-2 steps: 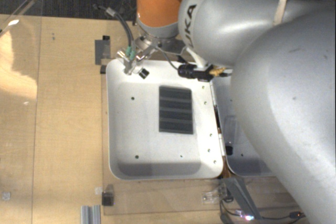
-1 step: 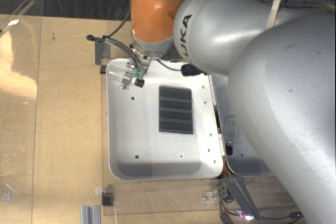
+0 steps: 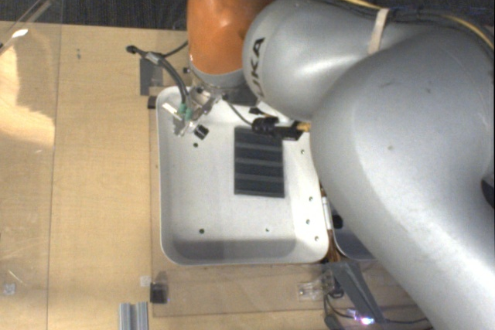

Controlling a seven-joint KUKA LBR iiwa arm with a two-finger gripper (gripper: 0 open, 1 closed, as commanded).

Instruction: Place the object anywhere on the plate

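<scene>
So the hand (image 3: 182, 123) is down in the far-left corner of the bin (image 3: 193, 232), close to the wall. From this angle I honestly can't tell if it's open or closed, or if it has anything. There's a small green bit (image 3: 185, 112) right at its tip, which I'd guess is the object. Whether it's gripped or just lying there under the hand, no idea. A tiny black bit (image 3: 201, 132) sits just beside it on the bin floor.

The only thing that looks like a plate (image 3: 259, 162) is the dark ribbed rectangle in the middle of the bin, to the right of the hand and a little nearer the camera.

How I'd do this step:
- Make sure of the grip before going anywhere. Corner picks are nasty because the wall gets in the way.
- Lift straight up first to clear the wall and the black bit, then go sideways.
- Aim for the middle of the plate. The ribs could let a small thing roll or tip, so don't go for the edge.
- Come down low before letting go, no dropping from height.

If it bounces out onto the worktop (image 3: 93, 166), the try is probably lost.
</scene>
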